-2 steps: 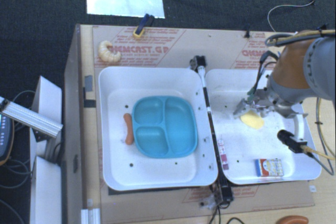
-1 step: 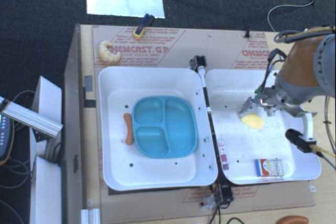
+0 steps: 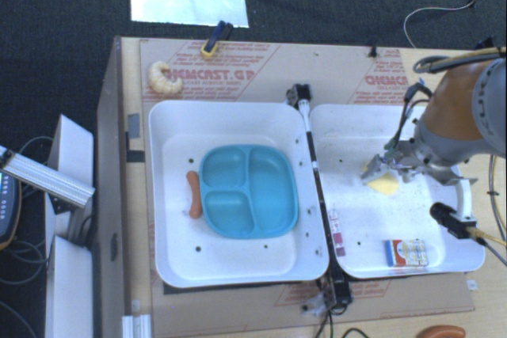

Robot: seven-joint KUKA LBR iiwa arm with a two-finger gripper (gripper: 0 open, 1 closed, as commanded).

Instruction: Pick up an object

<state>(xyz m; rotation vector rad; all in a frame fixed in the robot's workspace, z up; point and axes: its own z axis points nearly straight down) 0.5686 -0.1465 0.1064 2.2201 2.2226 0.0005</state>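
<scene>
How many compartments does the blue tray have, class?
3. The blue tray lies in the left bin: two compartments side by side on its far half, one wide compartment along its near half. Nothing covers it.

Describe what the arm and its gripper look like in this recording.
The arm is rounded and bulky, grey with a broad orange band above the wrist. Dark cables loop along its upper side. The gripper is a small grey metallic assembly with short fingers at the arm's end. No lettering or markings are readable on either at this resolution.
</scene>
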